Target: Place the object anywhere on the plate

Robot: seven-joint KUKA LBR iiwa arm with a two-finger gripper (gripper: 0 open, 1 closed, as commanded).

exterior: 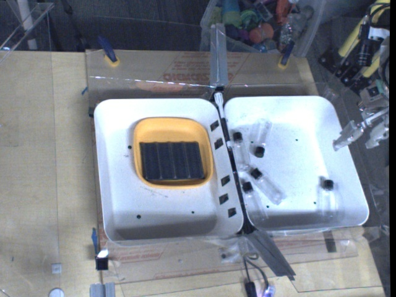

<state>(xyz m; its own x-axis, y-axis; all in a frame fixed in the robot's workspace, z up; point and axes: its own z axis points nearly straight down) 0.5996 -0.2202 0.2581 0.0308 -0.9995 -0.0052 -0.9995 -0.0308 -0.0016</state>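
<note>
Gripper (352,135) at the right bin's (309,107) edge; finger state cannot be told.
Clear vials (263,184) lie there, well apart from the yellow plate (171,129); their slick, see-through bodies may slip or roll.

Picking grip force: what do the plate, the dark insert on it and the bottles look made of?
Plate: likely plastic, matte yellow-orange, smooth moulded rim. Insert: dark, ribbed, dull; rubber or plastic, can't tell. Bottles: clear plastic or glass with black caps; the bin shows through them.
</note>
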